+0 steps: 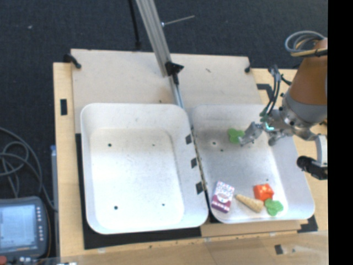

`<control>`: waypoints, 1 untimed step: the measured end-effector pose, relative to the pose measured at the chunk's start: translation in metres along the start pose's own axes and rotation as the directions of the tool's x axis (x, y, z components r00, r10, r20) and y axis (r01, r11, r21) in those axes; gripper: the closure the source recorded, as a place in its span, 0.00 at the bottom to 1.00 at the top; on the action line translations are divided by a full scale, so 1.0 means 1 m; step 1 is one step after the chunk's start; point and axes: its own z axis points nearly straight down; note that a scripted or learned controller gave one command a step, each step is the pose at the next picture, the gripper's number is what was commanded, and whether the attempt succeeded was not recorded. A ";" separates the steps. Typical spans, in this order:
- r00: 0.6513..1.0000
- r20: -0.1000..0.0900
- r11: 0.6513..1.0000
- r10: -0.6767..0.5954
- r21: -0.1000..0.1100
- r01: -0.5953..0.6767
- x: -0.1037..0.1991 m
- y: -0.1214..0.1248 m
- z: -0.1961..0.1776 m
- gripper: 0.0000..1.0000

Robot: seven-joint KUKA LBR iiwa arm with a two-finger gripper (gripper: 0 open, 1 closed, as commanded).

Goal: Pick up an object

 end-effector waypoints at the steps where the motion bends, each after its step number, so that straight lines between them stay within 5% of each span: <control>1: 1.000 0.001 1.000 0.000 -0.004 0.000 0.000 0.001 -0.002 0.00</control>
